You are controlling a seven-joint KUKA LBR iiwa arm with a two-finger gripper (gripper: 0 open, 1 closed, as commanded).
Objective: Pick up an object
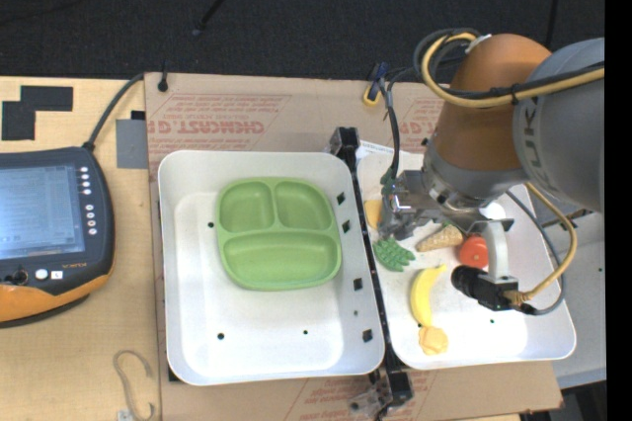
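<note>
My gripper [397, 216] hangs low over the left part of the right bin [533, 340], beneath the arm's orange band. Just below it lies a green leafy toy [393, 255]. A beige wedge-shaped piece [440, 237] lies to its right, and a red tomato-like toy [474, 252] beyond that. A yellow banana [425, 294] rests nearer the front, with a small orange-yellow piece [432, 341] below it. A yellow object [371, 211] peeks out at the bin's left wall, partly hidden by the gripper. I see nothing clearly held.
The left bin [188, 310] holds a green divided plate [278, 233]. A black cable fitting [486, 290] on the arm hangs over the right bin. A tablet-like pendant [44, 216] sits on the bench at far left.
</note>
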